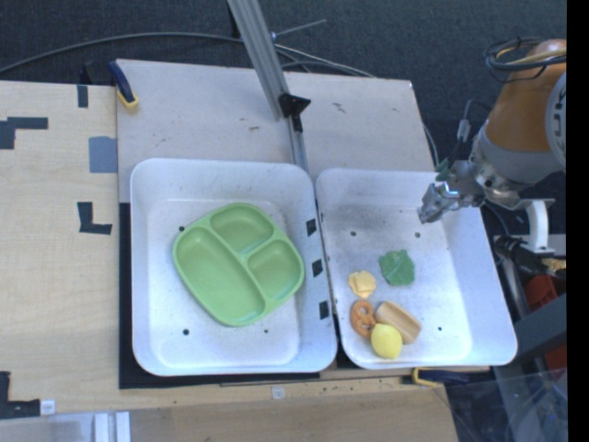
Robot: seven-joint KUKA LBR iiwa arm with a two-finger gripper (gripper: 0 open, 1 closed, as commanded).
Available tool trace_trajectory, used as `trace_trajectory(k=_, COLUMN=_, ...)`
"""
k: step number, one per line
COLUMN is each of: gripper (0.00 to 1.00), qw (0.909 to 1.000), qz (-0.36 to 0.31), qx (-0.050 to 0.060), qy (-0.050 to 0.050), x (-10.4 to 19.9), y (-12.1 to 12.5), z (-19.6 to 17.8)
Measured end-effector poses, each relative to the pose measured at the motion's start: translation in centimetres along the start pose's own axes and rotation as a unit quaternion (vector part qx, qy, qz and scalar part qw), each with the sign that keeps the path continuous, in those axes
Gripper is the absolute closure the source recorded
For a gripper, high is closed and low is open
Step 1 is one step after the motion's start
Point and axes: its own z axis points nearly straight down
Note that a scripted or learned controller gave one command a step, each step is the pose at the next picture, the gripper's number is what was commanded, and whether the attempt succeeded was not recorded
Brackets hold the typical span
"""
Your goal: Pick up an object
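Nearest, at the front of the right bin (479,334), a yellow lemon (386,342) touches a tan bread roll (398,319) and an orange pretzel (363,317). Just behind them sits a small yellow piece (363,284), and beside it a green leafy toy (398,267). In the left bin (147,247) a green divided plate (239,262) lies flat. Farther back the gripper (433,208) hangs over the right bin's far right part, well apart from the toys; whether its fingers are spread or together cannot be told.
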Motion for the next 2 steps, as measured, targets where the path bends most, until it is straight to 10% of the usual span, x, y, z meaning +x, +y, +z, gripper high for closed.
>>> trace_trajectory(k=1, gripper=1.0, qw=1.0, qz=0.0, qx=0.0, qy=0.0, x=-0.4, y=-0.4, z=-4.5)
trace_trajectory(k=2, gripper=1.0, qw=1.0, qz=-0.003, qx=0.003, qy=0.002, x=6.0, y=-1.1, z=-4.1)
